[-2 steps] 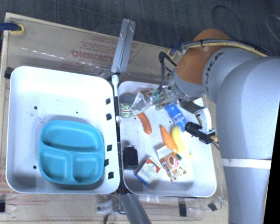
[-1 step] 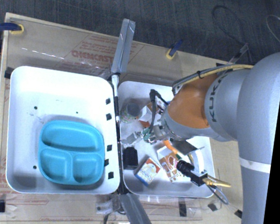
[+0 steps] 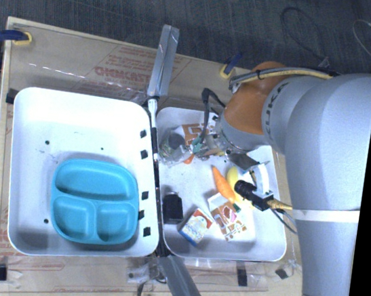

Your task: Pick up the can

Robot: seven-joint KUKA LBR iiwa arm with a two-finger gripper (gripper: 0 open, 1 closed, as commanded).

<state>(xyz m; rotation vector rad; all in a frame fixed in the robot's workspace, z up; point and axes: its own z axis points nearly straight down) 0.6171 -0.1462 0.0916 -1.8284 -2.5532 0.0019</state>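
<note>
The can (image 3: 170, 146), a greyish metallic thing, lies in the back left corner of the right bin (image 3: 267, 248), close to the divider. My gripper (image 3: 201, 146) is low over the back of this bin, just right of the can, with a colourful bit of packaging around its tip. Whether it touches the can is hidden by the wrist. The grey arm with its orange band (image 3: 245, 111) comes in from the right and covers the bin's back right part.
An orange carrot (image 3: 220, 181) and a yellow piece (image 3: 233, 176) lie mid-bin. A black block (image 3: 172, 207), a small blue-white carton (image 3: 195, 227) and a red-white packet (image 3: 230, 220) lie toward the front. The left bin (image 3: 32, 115) holds a blue compartment tray (image 3: 94, 201).
</note>
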